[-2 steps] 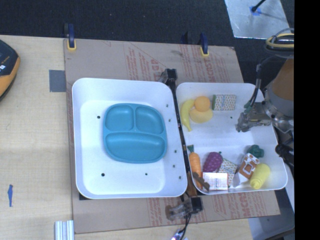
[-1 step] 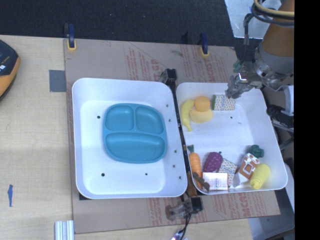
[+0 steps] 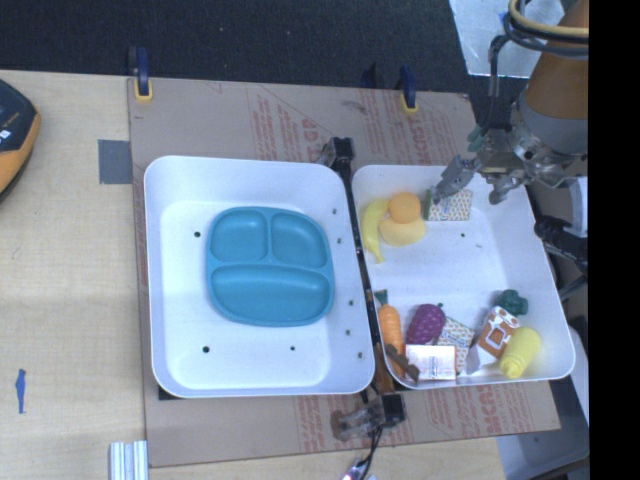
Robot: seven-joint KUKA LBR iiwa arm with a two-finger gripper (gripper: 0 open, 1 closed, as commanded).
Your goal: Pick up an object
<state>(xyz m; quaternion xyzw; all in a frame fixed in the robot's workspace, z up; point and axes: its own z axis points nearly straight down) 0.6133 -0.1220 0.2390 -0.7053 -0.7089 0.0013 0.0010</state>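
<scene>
White right bin (image 3: 540, 268) holds all the candidates; left bin (image 3: 160, 268) has just a blue divided plate (image 3: 269, 266), not a sensible pick. Gripper (image 3: 478, 176) hangs over the right bin's far edge, fingers spread apart and nothing between them, one dark finger (image 3: 452, 178) angled down toward a small speckled pale card or sponge-like piece (image 3: 453, 206) lying flat near the far wall. Just beside that piece, toward the left: a yellow rubber duck with orange head (image 3: 403, 220), touching or nearly touching a banana (image 3: 371, 230). Near end of the bin is a cluster: carrot (image 3: 389, 326), purple grape bunch (image 3: 426, 322), a white red-labelled packet (image 3: 432, 360), an orange-white carton (image 3: 493, 335), a lemon-yellow item (image 3: 520, 352), a small dark green thing (image 3: 512, 300). Judged closest target is the speckled piece or the duck. Speckled piece looks flat and thin, so fingers would likely skid over it; the duck is bulkier and likely easier to close on. To do it well: centre over the duck's body, line the fingers up so neither lands on the banana, come straight down with fingers wide, close only once they straddle it. Risk: far wall is close to the arm, so a descent there could clip the rim; also nudging the duck into the banana. Near-end cluster is packed tight, worse bet for a clean grasp.
</scene>
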